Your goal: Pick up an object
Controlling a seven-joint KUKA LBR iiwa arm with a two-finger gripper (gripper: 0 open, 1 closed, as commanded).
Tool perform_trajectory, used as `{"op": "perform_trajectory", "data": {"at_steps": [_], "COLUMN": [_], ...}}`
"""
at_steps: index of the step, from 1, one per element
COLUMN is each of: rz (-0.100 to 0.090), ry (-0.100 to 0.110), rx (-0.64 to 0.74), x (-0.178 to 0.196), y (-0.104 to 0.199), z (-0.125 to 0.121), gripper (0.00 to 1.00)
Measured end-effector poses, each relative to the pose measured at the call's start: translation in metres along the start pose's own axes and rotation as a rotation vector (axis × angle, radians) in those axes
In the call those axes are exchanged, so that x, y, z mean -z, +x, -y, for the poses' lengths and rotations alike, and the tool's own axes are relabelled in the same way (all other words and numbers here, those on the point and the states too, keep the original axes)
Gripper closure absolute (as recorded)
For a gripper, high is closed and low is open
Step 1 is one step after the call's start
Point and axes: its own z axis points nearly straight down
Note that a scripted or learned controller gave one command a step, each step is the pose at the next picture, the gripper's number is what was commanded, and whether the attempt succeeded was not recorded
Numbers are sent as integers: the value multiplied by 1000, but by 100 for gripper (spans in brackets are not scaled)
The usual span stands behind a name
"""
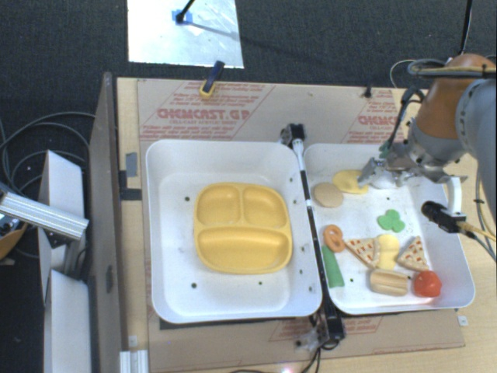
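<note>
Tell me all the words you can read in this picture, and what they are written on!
"CHEMCAST GP": red letters on the brown board under the white bins, at its far left.
The same red print shows again at the board's far right, partly hidden by the arm and not fully readable.
Smaller red print around both is too blurred to read.

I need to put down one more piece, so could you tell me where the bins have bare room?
Left bin: bare floor rings the yellow tray, widest on its left. Right bin: the near half is crowded with toy food; the hand works its far part.
</note>
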Motion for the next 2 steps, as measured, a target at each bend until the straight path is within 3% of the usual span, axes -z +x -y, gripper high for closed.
{"op": "perform_trajectory", "data": {"at_steps": [1, 2], "rz": [-5, -3], "ry": [17, 8], "rx": [-9, -4], "x": [-28, -15], "y": [-20, -19], "z": [56, 51], "gripper": [0, 100]}}
